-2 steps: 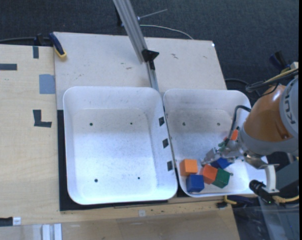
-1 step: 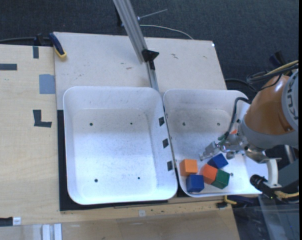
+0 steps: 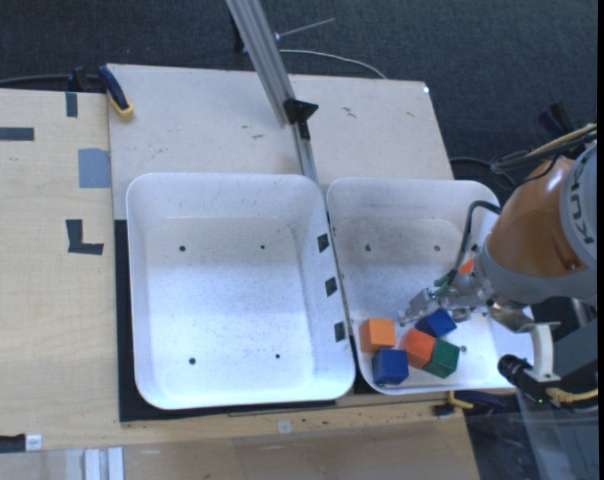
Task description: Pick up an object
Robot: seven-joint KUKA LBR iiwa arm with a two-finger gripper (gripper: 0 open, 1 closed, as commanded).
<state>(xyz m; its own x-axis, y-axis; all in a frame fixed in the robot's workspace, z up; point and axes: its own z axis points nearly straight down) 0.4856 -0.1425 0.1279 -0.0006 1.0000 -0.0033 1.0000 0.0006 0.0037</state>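
Right bin: is holding a cluster of blocks at its near corner; arm is reaching in from the right, gripper hanging just above the blue block; approach step, by my judgement. Next move is calling for a straight descent onto one block; the grip's state I cannot tell. Orange block, red-orange block, green block and second blue block are lying close beside.

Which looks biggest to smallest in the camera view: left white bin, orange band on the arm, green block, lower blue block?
1. Left shallow white plastic bin
2. Orange band on the grey arm, though it sits nearer the camera
3. Lower blue cube-shaped block and green cube-shaped block: alike, and the green one is partly hidden, so no ranking.
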